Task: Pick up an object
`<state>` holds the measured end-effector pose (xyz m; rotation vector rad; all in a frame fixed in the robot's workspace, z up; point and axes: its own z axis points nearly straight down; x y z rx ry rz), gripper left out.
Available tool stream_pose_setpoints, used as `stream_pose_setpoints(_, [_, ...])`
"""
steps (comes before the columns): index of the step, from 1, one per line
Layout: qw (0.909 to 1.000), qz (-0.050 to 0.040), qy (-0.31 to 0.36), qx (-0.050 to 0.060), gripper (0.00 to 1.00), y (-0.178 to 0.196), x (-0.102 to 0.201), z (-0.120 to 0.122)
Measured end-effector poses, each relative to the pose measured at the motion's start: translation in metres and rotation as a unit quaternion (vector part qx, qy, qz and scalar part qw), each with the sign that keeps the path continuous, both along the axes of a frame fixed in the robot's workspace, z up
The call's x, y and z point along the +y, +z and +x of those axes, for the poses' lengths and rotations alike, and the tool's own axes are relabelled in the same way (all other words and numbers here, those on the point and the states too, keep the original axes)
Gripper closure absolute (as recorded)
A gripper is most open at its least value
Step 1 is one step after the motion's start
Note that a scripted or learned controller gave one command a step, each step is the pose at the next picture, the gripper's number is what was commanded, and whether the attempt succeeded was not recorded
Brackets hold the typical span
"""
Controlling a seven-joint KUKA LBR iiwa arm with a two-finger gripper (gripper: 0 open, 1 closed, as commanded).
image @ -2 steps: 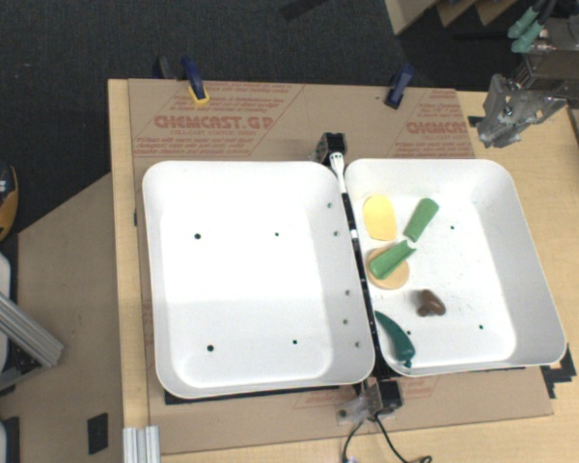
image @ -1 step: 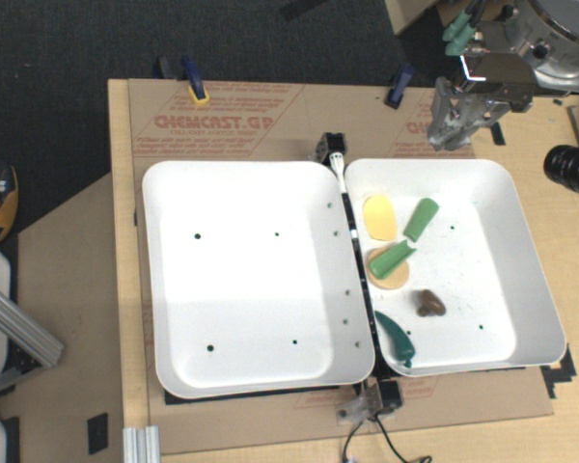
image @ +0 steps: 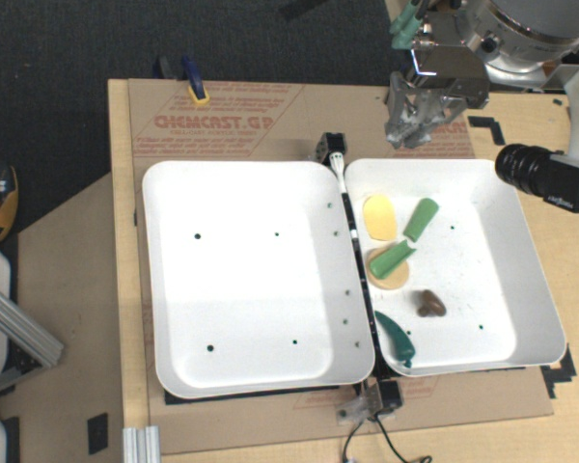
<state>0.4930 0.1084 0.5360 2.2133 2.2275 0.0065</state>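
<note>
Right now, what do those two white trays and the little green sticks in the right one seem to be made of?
The two white bins look like thin moulded plastic: smooth, slightly glossy, with rounded corners and raised rims. The green sticks seem plastic or rubber, uniformly coloured and matte, possibly toy pieces; the view leaves that open. The board beneath looks like brown cardboard, printed with red lettering.

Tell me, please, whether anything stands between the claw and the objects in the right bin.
Nothing visible does. The claw hangs above the bench beyond the right bin's far rim, and the yellow piece and green stick lie uncovered below it.
</note>
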Motion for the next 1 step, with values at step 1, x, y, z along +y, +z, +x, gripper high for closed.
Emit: stream_pose_setpoints(1, [1.0, -0.0002, 0.0, 0.001, 1.0, -0.001, 0.0443, -0.0056])
